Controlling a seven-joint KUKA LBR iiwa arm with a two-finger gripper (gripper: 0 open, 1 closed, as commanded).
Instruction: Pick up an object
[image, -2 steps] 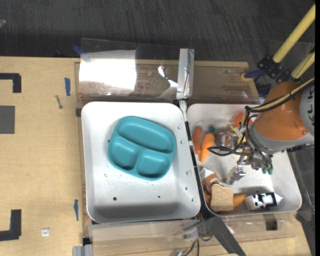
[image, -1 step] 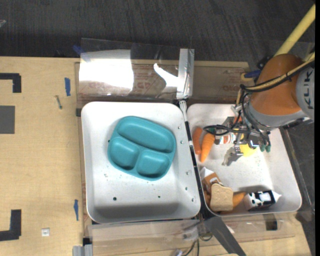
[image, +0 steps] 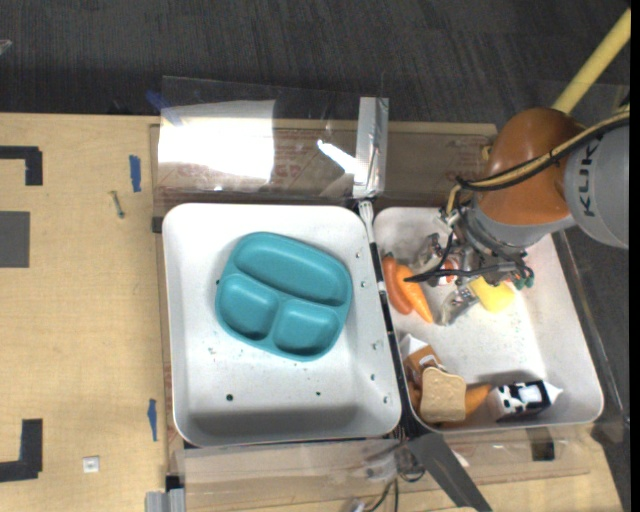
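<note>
Teal is the divided plate (image: 284, 293) we see in the middle of the left bin (image: 190, 400), bare white floor all round it. Our gripper (image: 462, 290) hangs in the right bin (image: 570, 360) near its back edge; whether it is clenched we cannot tell. An orange carrot (image: 404, 288) lies against the dividing wall, a yellow piece (image: 493, 294) just beside the gripper. Along the front edge sit a bread slice (image: 443, 394) and a black-and-white item (image: 522, 397). "KU" reads on the arm (image: 585, 190)

Glossy teal plastic tray (image: 283, 294)
</note>
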